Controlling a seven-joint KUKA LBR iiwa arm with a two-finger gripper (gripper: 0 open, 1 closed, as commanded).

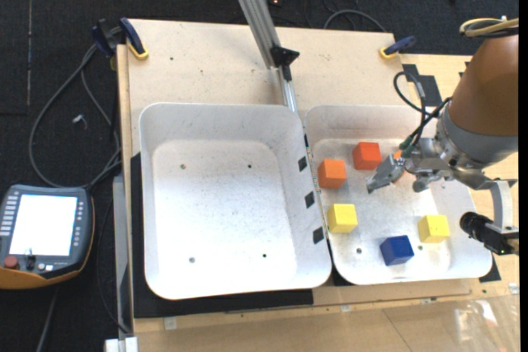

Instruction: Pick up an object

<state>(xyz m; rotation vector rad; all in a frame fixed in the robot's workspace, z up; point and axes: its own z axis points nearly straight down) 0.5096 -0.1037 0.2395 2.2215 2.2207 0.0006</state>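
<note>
Inside the right-hand bin lie five small blocks, none of them lifted: a red block near the back, an orange block just left of it, a yellow block below the orange one, a blue block near the front rim, and a second yellow block to the blue one's right. Just right of the red block hangs the claw, over the bin's middle; its fingers look spread apart with nothing between them. Beside this bin sits the left bin, both on the pale tabletop.
</note>
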